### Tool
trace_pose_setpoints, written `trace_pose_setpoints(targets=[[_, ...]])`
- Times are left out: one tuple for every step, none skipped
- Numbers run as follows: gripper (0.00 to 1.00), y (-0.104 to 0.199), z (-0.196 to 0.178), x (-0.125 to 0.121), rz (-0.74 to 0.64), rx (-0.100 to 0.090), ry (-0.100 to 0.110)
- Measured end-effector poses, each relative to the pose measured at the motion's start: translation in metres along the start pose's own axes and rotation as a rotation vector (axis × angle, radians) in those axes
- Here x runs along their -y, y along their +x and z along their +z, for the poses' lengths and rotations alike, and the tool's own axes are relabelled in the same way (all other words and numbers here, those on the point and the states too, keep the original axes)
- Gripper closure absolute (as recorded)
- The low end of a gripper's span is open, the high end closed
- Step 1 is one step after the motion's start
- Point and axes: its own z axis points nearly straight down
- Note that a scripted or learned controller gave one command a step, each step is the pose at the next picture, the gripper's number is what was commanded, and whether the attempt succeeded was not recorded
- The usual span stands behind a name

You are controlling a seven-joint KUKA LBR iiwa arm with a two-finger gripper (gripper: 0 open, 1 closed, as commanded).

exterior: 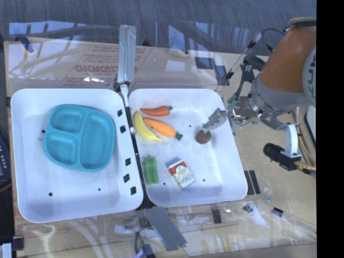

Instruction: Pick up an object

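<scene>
My gripper (213, 121) hangs over the right side of the right bin (231, 190), close to its right wall. Just below and left of its tip lies a small brown round object (202, 137); I cannot tell if they touch. Further left in the same bin are a yellow banana (143, 128), an orange carrot (160, 128) and a red-orange pepper (156, 111). A green vegetable (151, 170) and a small printed carton (181, 174) lie nearer the front.
The left bin (32, 198) holds a blue divided plate (80, 136). A row of black clips (129, 144) runs along the seam between the bins. The arm's orange band and grey wrist (285, 74) stand over the bench to the right.
</scene>
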Motion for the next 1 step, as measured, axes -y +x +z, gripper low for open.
trace_pose_setpoints(targets=[[0.0,-0.0017,0.1798,-0.0493,-0.075,-0.002,-0.003]])
